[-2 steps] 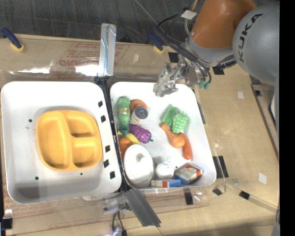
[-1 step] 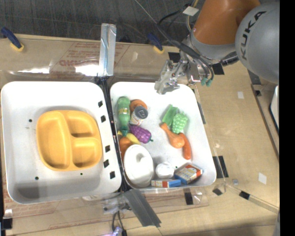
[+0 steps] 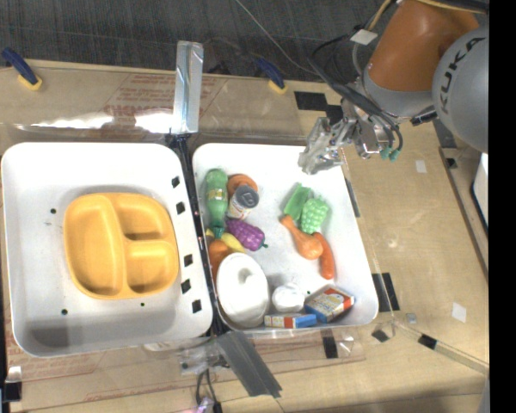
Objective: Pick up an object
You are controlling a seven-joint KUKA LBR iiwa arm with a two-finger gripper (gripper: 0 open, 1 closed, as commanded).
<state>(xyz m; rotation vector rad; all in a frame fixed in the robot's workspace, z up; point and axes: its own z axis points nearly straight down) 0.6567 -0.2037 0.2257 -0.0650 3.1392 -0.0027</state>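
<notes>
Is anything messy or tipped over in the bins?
Nothing looks spilled or broken. The toy food is just jumbled together in the right bin, and the yellow tray sits a bit crooked in the left bin.

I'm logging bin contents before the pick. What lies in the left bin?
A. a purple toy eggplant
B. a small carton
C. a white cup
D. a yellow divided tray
D: the yellow divided tray lies alone in the left bin, while the toy food, cup and carton all crowd the right bin.
</notes>
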